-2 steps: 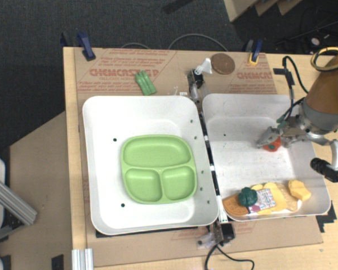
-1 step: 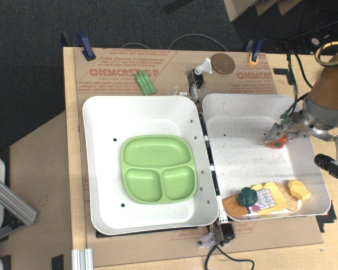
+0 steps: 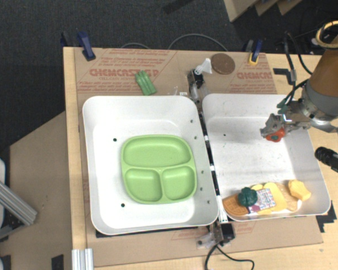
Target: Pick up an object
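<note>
A little pile of toys (image 3: 265, 198) lies in the right bin (image 3: 242, 151), nearer the camera than the tool (image 3: 275, 129) and well apart from it. They look light and hard, maybe slippery. I would take the dark green one (image 3: 248, 196) by its sides. The tool hangs low, something small and red (image 3: 276, 136) at its tip. I cannot tell if it grips.
</note>
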Robot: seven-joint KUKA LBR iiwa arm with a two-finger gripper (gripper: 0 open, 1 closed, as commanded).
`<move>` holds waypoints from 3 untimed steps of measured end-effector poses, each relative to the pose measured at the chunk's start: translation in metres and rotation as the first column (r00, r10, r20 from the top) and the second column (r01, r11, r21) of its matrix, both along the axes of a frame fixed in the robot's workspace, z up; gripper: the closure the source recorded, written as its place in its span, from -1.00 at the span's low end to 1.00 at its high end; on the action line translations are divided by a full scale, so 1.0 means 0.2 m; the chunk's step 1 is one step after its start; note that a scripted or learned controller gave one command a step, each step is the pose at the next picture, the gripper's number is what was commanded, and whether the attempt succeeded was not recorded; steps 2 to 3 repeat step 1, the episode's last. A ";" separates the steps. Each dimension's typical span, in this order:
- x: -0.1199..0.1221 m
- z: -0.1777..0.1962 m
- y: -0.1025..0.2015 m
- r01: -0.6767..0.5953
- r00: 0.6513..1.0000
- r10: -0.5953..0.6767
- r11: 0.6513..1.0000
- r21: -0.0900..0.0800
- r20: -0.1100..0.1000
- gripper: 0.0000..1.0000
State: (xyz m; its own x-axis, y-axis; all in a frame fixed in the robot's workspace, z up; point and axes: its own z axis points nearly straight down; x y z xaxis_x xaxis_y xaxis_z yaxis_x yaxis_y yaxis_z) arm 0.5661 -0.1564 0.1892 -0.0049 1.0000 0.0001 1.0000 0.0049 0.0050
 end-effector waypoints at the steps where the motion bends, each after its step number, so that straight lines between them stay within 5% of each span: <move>1: 0.37 -0.20 0.30 -0.004 1.000 0.004 1.000 0.002 -0.001 1.00; 3: 0.37 -0.20 0.30 -0.004 1.000 0.004 1.000 0.002 -0.001 1.00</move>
